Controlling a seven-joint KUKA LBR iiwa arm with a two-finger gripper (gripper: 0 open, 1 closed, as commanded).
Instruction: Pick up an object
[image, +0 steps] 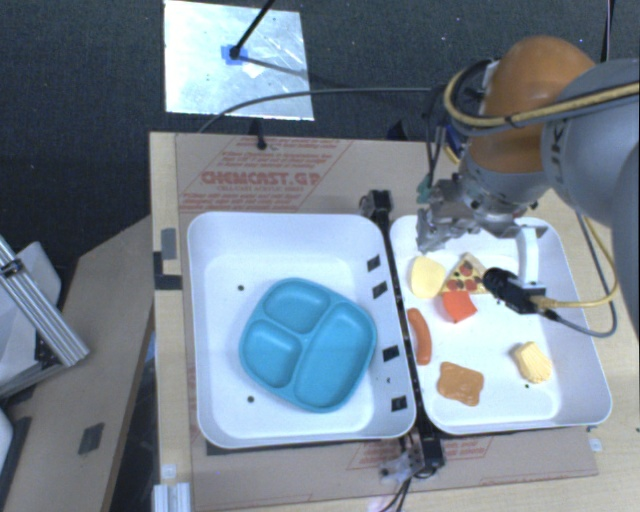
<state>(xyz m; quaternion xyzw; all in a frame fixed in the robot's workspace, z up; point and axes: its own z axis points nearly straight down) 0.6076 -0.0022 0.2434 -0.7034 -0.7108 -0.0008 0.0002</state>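
Objects for the pick all sit loose in the right bin. We see a pale yellow wedge at the far left of that bin, a pizza slice toy just right of it, and a red-orange block just near of those. A hot dog lies along the left wall, an amber piece sits toward the near edge, and a yellow corn-like piece toward the near right. They are spread apart, not stacked. We judge that suits a top-down pinch, since most have free space on two sides. The wedge, pizza slice and block are close together, so that cluster looks the tightest.

The left bin holds a blue divided plate lying flat at its middle, well apart from the pick items.

The arm comes in from the right, wrist pointing down over the far end of the right bin. Its gripper hangs just above and far of the wedge and pizza slice. We can't tell whether the fingers are spread or closed; the wrist body hides them. Nothing visibly sits between them, so we count no grasp. A black cable end with a yellow lead trails from the wrist across the bin, just right of the block.

Our guess: it's lined up for the wedge or pizza slice, descent not yet done.
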